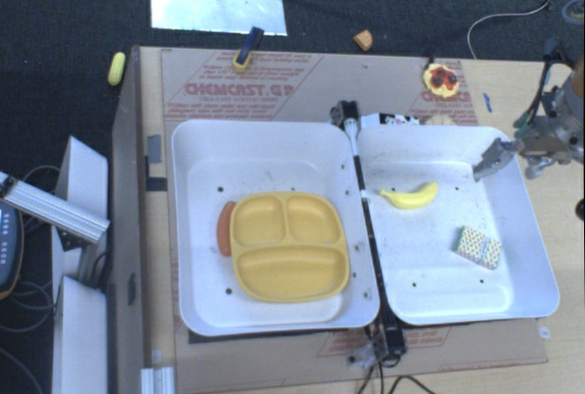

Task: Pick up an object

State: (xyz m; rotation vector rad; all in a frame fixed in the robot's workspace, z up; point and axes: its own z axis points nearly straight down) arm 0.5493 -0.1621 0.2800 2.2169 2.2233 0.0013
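Nearest the camera, left bin [196, 200]: yellow three-compartment tray [289, 246] sits flat toward its front, an orange-red sausage-shaped item [224, 228] touching the tray's left edge, partly tucked beside it. Right bin [530, 278]: patterned block [479, 247], small and tilted, lies front right; yellow banana [410, 196] lies further back near the divider between bins, curve opening upward, well apart from the block. Pincer [501, 159] hangs over the right bin's back right corner, pointing left toward the banana but apart from it; nothing between its fingers; spread of the fingers cannot be told at this resolution. Farther back on the desk [302, 81]: round yellow piece with red spots [442, 79] and a blue-and-yellow tool [247, 48]. Beyond the desk, on the floor: small orange piece [364, 40], yellow object [116, 69] at left.
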